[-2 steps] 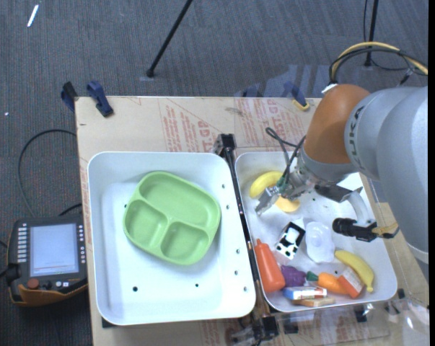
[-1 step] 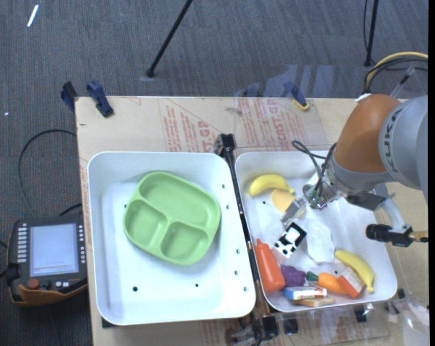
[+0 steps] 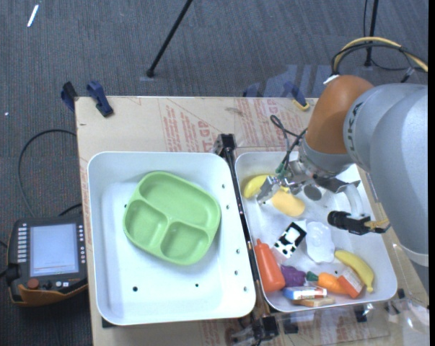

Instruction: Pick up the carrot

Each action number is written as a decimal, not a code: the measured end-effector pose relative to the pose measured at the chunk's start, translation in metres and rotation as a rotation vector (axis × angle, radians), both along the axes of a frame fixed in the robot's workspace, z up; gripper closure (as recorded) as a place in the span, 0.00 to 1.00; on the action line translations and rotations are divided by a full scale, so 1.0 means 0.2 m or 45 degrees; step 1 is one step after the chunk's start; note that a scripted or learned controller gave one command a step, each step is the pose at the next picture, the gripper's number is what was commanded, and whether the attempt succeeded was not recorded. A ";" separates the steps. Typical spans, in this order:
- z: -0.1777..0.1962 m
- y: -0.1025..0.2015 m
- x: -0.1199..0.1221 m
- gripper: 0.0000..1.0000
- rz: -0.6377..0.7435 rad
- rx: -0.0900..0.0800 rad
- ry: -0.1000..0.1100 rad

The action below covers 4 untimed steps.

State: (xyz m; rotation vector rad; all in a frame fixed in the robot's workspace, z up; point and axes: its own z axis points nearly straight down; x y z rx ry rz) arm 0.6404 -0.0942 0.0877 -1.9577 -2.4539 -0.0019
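The grey arm reaches into the right bin (image 3: pixel 387 259), its gripper (image 3: pixel 275 190) low over the far end between two yellow items; whether it is spread or closed cannot be told. The carrot (image 3: pixel 331 282) lies well apart at the near end (beside a banana (image 3: pixel 356 267) and a purple piece (image 3: pixel 293 275)). A green divided plate (image 3: pixel 172 217) sits in the left bin (image 3: pixel 109 280).

One fixed camera is looking down at a slant on my plywood bench (image 3: pixel 167 121) and both shallow white bins, while my arm is entering from its right.
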 end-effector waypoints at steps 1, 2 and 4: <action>0.00 -0.28 -0.56 0.00 0.116 -0.003 0.009; 0.00 -0.06 -0.17 0.00 0.111 0.001 0.000; -0.01 -0.23 -0.37 0.00 -0.043 -0.002 0.010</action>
